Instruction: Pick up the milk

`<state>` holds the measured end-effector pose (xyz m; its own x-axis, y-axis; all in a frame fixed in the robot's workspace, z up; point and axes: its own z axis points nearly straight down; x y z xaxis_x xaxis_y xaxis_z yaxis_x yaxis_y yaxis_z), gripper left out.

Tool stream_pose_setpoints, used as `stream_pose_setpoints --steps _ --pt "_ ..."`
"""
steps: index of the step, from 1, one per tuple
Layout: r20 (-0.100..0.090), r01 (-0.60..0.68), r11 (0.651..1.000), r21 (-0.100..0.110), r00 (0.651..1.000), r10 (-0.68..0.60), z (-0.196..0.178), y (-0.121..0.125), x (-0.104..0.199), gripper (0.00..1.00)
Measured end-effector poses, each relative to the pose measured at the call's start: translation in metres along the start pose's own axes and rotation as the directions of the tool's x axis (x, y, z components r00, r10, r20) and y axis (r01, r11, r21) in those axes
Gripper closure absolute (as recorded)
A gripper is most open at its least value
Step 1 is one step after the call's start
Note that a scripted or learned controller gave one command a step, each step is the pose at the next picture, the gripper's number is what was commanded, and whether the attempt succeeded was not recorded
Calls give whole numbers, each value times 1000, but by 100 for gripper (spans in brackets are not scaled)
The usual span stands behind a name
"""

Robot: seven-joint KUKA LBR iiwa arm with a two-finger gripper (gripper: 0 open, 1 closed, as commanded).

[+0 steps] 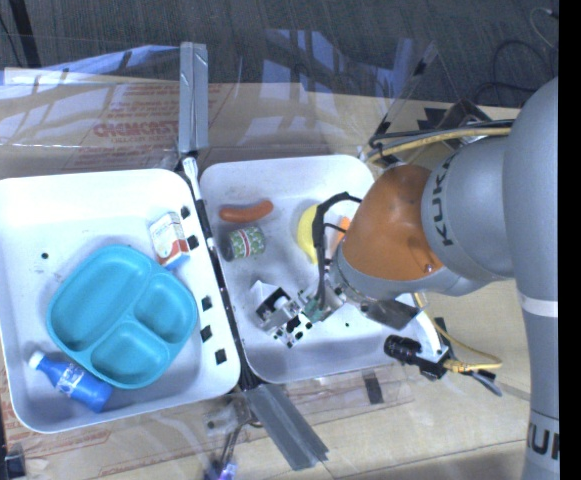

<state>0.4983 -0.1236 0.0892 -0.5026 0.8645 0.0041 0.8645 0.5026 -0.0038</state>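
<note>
The milk is a small white carton with red print. It lies in the left bin, near that bin's right wall and just past the top right corner of a blue divided plate. My gripper is low over the floor of the right bin, in its front half. It points left and stands well to the right of the milk, across the wall between the bins. Nothing shows in its grasp.
A blue bottle lies at the left bin's front left corner. In the right bin are a sausage, a green can and a yellow object partly behind the arm's orange band.
</note>
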Motion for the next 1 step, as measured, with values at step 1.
stream_pose_setpoints --steps 1 --pt "-5 4 1000 4 1000 -4 -7 0 1 100"
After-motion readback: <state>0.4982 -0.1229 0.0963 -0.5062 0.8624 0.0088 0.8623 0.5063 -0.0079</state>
